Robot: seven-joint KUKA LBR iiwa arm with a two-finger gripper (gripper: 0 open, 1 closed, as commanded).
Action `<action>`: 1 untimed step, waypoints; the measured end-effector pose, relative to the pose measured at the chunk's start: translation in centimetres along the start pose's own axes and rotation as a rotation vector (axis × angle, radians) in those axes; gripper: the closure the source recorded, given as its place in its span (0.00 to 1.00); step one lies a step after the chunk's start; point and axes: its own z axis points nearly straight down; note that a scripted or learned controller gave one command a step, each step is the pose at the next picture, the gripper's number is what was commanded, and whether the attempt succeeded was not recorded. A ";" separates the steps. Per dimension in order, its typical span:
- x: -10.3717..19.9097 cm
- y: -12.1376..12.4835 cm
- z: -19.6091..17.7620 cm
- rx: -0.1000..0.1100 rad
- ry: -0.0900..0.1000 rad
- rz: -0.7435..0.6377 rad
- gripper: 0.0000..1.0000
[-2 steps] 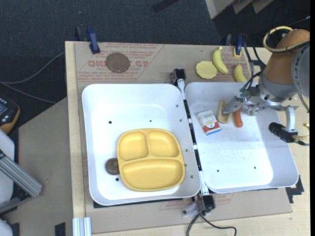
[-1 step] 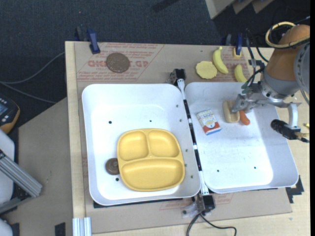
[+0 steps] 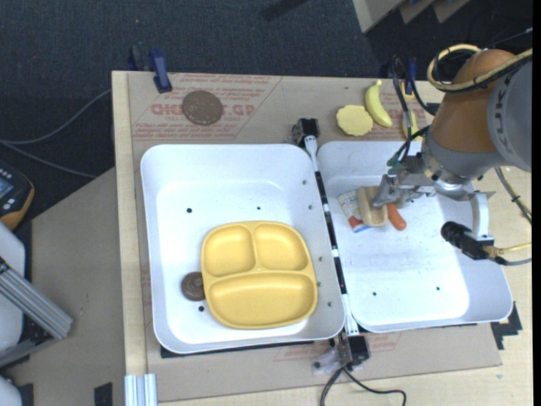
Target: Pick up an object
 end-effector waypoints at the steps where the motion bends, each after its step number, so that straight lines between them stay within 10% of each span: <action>1: 4.9 -1.7 -5.9 -0.008 -0.002 0.000 1.00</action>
